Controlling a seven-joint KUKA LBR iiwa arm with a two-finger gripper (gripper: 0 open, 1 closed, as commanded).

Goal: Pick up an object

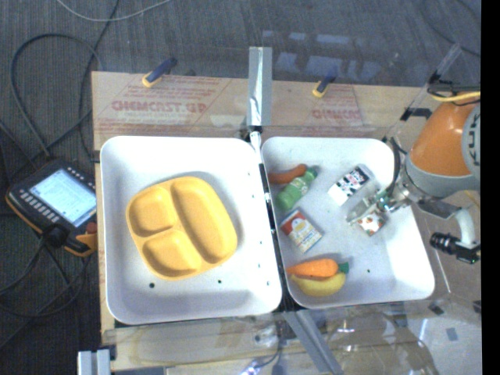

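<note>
Now we see the gripper (373,209) low in the right bin (406,276), just beside the milk carton (349,182), probably for grabbing there. Whether it's open or has anything, we can't tell; too blurred. Other objs lie apart from it: bottle (295,187), packet (301,230), carrot (315,269) on banana (319,284) near the front rim. Toward that bin's right wall is free room for lifting. Left bin (117,287) has yellow tray (181,226).

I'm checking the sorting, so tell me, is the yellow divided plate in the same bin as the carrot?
No, the yellow divided plate lies in the left bin, while the carrot lies in the right bin.
</note>
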